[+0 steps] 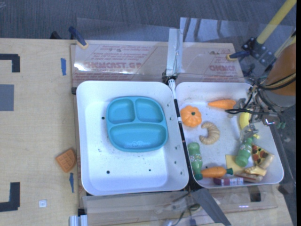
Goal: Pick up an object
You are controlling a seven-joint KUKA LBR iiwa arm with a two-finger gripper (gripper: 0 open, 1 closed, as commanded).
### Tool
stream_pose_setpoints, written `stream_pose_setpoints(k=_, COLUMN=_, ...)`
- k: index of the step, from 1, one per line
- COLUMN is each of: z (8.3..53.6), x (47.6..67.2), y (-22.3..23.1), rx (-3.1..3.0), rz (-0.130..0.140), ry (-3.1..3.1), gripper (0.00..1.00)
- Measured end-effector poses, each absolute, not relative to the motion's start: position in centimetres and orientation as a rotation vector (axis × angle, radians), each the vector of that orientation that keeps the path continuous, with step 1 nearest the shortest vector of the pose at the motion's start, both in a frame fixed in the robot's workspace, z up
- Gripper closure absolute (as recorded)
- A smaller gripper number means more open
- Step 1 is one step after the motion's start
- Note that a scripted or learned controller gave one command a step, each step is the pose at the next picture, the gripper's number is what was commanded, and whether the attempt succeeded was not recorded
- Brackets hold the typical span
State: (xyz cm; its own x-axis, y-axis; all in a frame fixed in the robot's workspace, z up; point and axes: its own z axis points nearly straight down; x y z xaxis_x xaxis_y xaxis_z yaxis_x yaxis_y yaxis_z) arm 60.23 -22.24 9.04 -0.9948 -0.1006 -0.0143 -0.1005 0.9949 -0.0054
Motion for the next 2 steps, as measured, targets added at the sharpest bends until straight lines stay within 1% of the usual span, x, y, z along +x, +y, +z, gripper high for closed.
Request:
stream_pose_setpoints(k=1, z=8.9, x=57.4, y=-22.3, rx=-0.164, rz=-0.004, ry=3.128, gripper=0.0)
stream_pose_setpoints(k=2, z=8.9, x=61.1, y=-17.1, rx=0.008, rz=-0.001, ry=3.128, gripper=0.0)
